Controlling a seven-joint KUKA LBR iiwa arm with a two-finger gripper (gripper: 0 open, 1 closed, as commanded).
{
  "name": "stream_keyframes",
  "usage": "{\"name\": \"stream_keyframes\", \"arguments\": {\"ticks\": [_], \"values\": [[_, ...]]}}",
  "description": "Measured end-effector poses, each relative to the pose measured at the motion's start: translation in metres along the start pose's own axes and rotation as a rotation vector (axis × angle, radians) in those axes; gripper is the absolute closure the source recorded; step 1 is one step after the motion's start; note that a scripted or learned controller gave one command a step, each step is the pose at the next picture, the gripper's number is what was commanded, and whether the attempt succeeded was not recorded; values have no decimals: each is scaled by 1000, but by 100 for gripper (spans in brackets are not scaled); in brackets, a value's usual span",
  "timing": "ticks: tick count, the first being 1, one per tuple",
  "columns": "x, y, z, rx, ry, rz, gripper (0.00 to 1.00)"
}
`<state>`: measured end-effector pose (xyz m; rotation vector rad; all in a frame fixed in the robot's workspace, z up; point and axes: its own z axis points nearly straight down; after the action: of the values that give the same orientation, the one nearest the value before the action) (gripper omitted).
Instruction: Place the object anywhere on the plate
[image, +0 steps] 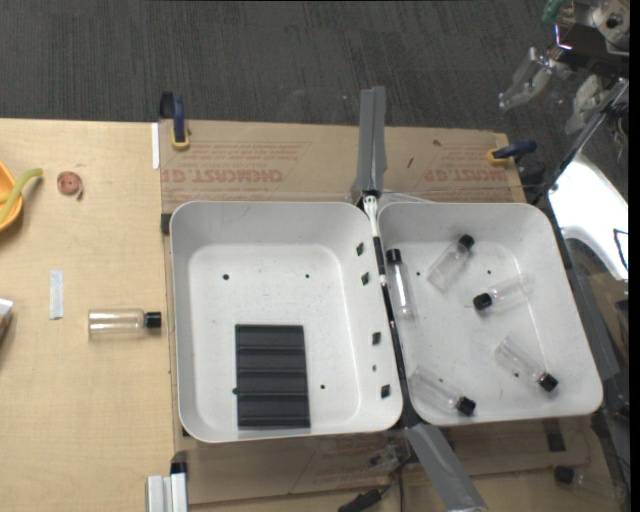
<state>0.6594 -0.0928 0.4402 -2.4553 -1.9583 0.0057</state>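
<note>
Overhead first: tan bench (80, 420), two white bins, dark ribbed plate (270, 377) flat in left bin (178, 300). Lies in right bin (562, 270), among others: nearest vial (449, 263), slanted, cap toward arm (590, 40), down-left of jaws. Cannot tell jaws' state.

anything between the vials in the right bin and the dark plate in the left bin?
Only the bin walls. The vials lie in the right bin; the plate lies flat in the left bin. The two adjoining rims run between them, so a carry must lift over. One vial lies right along that divider.
</note>
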Motion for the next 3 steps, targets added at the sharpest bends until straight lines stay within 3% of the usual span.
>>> {"name": "stream_keyframes", "arguments": {"ticks": [1, 2, 3], "values": [[-112, 25, 1, 1, 0, 140, 0], [-44, 10, 1, 3, 0, 350, 0], [-98, -2, 1, 2, 0, 497, 0]]}}
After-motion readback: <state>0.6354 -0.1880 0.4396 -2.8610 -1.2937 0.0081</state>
